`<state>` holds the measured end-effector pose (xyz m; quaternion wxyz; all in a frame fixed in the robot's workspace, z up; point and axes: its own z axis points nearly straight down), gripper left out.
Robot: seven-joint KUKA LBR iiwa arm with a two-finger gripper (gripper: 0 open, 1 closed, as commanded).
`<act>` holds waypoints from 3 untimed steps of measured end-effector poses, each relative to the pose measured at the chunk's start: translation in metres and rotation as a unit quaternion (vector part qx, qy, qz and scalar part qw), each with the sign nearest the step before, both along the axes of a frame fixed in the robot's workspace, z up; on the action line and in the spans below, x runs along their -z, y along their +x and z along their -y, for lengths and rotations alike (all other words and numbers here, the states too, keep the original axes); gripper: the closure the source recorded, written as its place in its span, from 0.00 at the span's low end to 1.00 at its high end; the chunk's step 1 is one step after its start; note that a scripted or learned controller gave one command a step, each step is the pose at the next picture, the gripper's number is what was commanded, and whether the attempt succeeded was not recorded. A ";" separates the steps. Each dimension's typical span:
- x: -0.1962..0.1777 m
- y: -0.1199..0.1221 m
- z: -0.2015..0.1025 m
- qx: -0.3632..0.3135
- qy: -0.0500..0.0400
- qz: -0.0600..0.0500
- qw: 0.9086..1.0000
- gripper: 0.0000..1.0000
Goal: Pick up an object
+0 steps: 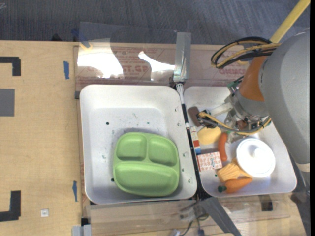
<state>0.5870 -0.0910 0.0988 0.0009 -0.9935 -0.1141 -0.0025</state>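
In the camera view, the gripper (pixel 242 118) is seen lowered into the right bin (pixel 285 178) at about its twelve o'clock end, though how its tool is set cannot be told. A yellow piece (pixel 209 134) lies just beside it at eight o'clock, an orange sausage-shaped piece (pixel 223 147) runs twelve-to-six at seven o'clock, and a white lid (pixel 255 157) sits at five o'clock. The green divided plate (pixel 146 164) is left in the left bin (pixel 93 102), well apart.

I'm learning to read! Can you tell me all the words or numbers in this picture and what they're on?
No words here are clear enough to read.
Cardboard behind the bins: red printing, too blurred and glared to read.
Small packet in the right bin: red and white pattern, too small to read.
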 end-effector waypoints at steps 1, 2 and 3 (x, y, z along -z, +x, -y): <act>-0.032 0.048 0.026 0.013 -0.001 -0.002 1.000 1.00; 0.012 0.050 0.082 -0.064 0.000 -0.002 0.998 1.00; 0.012 0.071 0.114 -0.002 0.019 -0.020 1.000 1.00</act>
